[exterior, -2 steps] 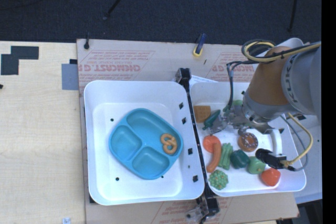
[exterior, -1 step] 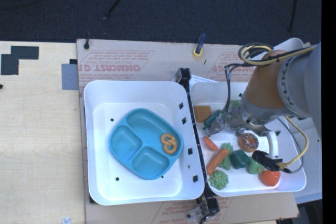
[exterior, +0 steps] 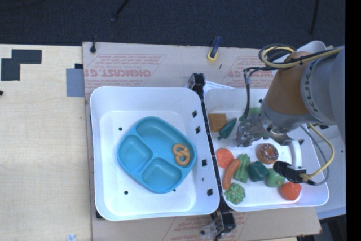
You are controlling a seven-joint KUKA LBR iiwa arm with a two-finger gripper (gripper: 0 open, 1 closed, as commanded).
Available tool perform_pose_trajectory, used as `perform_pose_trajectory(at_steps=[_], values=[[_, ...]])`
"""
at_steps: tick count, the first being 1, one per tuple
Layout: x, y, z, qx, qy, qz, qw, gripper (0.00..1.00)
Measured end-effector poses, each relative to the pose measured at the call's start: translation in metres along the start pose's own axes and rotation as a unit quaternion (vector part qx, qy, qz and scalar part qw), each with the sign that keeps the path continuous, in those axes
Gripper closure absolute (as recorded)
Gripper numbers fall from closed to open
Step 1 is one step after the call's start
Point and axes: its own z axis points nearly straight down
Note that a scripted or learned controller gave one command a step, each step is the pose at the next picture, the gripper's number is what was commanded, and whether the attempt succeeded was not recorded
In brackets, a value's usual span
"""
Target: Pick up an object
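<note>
Broccoli (exterior: 235, 193) up front; hand (exterior: 246, 135) prob. empty, over right bin (exterior: 321, 195).

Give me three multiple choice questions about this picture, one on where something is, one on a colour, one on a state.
1. Where does the pretzel lie?
A. on the plate in the left bin
B. in the right bin
C. on the bench outside the bins

2. What colour is the plate?
A. red
B. blue
C. yellow

3. How does the arm stand?
A. over the left bin
B. off the bench
C. over the right bin, above the toy food

Answers: 1 A, the pretzel sits in a compartment of the plate. 2 B, the plate is plainly blue. 3 C, the arm reaches in over the right bin near the donut.
</note>
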Motion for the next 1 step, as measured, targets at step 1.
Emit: perform_pose_trajectory(at_steps=[1], values=[[0.0084, -0.0010, -0.0577, -0.003, -0.001, -0.005, 1.0000, 1.00]])
